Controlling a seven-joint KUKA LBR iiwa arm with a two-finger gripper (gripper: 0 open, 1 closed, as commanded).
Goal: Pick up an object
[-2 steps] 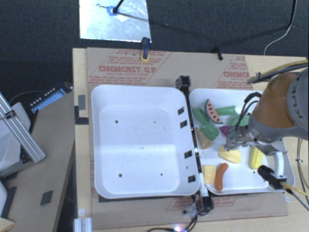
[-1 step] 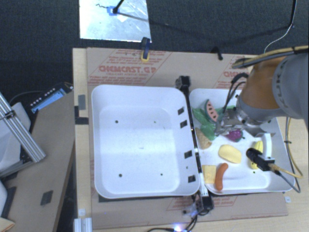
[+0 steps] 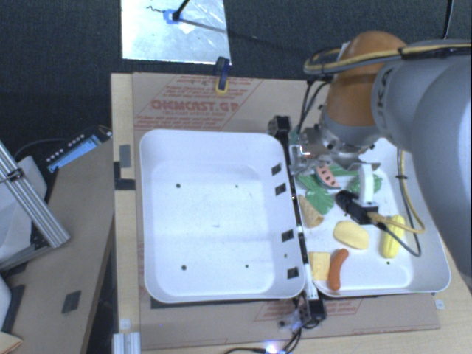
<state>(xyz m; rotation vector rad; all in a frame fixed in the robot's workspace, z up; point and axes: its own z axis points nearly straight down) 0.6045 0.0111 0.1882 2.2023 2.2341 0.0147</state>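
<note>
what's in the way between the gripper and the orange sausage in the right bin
Nothing lies on the orange sausage. Between it and the gripper lie a green leaf and a tan piece, and a yellow block sits close beside it.

Grey arm (image 3: 431,116) entering from the right, orange band (image 3: 365,57) above bent wrist (image 3: 346,135), pincer (image 3: 313,161) pointing downward

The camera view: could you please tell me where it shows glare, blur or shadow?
In the camera view, the reflective sheet glares brightly at the top; the grey arm, nearest the lens, looks soft; the left bin is evenly lit, with faint shading along its walls; the orange sausage in the right bin is fairly sharp.
</note>
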